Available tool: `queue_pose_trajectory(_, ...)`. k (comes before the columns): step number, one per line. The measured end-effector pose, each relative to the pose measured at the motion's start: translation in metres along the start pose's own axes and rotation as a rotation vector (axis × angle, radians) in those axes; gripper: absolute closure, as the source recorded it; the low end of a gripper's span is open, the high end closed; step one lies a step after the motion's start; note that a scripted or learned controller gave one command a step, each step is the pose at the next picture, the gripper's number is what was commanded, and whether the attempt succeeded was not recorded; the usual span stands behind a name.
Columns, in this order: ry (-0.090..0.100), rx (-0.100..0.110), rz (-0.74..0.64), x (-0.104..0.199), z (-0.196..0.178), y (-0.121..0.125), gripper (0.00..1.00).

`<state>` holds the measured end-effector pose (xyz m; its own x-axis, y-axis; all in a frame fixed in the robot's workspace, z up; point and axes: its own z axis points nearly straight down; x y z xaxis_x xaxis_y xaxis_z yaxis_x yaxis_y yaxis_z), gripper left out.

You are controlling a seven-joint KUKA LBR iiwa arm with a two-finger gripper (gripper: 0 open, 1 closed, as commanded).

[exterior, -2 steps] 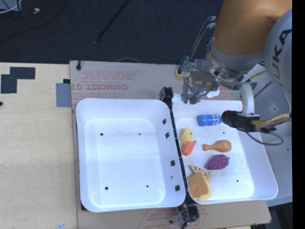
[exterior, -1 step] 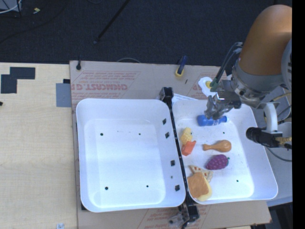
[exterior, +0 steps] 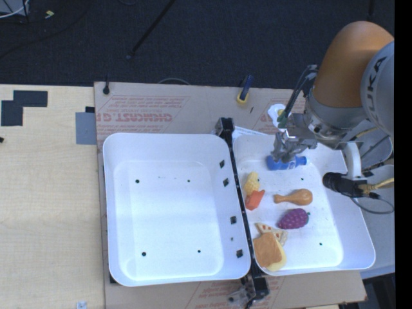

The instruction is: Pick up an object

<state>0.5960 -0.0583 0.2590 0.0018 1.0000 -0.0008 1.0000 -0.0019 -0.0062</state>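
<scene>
The gripper (exterior: 284, 152) hangs low in the right bin (exterior: 347, 250), right over a blue toy (exterior: 285, 163) near the bin's far side; whether its fingers are parted or closed I cannot tell, nor whether they hold the toy. The blue toy lies flat, its long axis running left to right. Nearer the camera lie a drumstick (exterior: 295, 198) with its bone end pointing left, purple grapes (exterior: 293, 219), a yellow duck (exterior: 252, 186) and a taco (exterior: 268, 248).

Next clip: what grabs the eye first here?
The grey arm with its orange band fills the upper right, its gripper down on a blue object at the back of the right bin. In front lie a yellow duck, a chicken drumstick and purple grapes.
</scene>
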Motion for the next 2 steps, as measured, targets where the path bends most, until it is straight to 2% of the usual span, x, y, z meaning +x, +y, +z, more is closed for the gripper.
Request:
queue_pose_trajectory(1, 0.001, -0.007, -0.005, 0.054, 0.009, 0.045, 1.00)
queue_pose_trajectory(2, -0.001, 0.001, 0.005, -0.030, 0.058, 0.027, 1.00)
